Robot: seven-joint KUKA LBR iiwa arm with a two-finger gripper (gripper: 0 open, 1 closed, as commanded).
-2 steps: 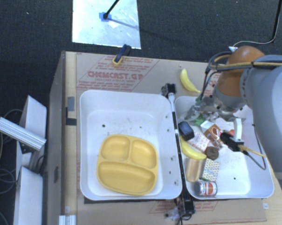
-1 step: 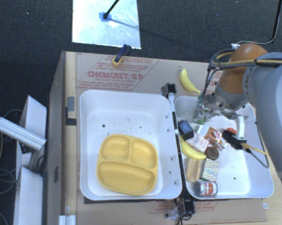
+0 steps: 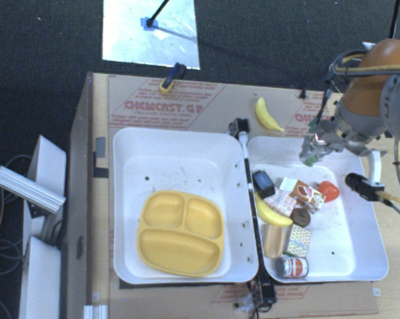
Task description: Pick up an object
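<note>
Yellow plastic banana (image 3: 273, 212) in the right white bin (image 3: 364, 258), amid clutter.
Light, stiff, slick; best pinched across its middle. Gripper (image 3: 311, 154) hovers at the far rim; whether spread or pressed together I cannot tell.

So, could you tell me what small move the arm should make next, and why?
Probably shift the gripper toward the view's lower left, over the cluster in the right bin. It now hangs above that bin's bare upper corner, while the tomato, banana and other items lie further in, so nothing is under it to grasp.
</note>
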